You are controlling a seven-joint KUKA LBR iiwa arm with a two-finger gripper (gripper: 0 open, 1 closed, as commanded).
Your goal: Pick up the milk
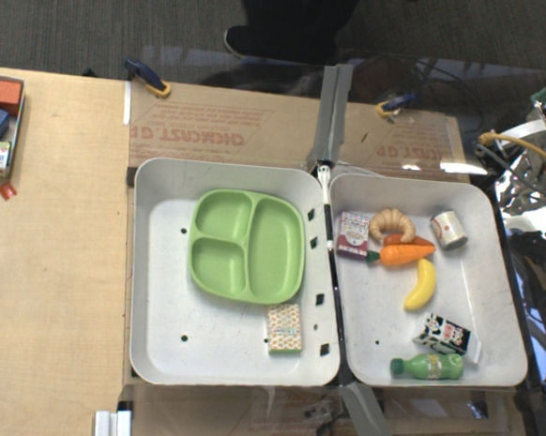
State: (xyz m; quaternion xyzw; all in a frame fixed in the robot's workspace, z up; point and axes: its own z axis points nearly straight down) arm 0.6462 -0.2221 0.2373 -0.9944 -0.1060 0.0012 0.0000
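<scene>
Milk [446, 336] lying flat on the floor of the right bin [494, 277], just below the banana [421, 284] toward the near rim and slightly to its right in the camera view; taken for the milk by its black-and-white cow pattern; long axis slanting down to the right, roughly across the banana's own line; close above the green bottle [428, 367], which may be touching its lower edge, too tight to tell.

Gripper [540, 153] well above and to the right of the banana, past the bin's far right corner, blurred among cable and glare; spread or pressed together, cannot tell; nothing seen held.

So, judged from this: a reach down and leftward toward the viewer, past the banana's right side, with the jaws best set across the carton's short width; bottle crowding one side of any approach.

Hard to make out: a second small carton [352, 235], pinkish, up and left of the banana beside the carrot [404, 254]; label unreadable, possibly another dairy box.
</scene>
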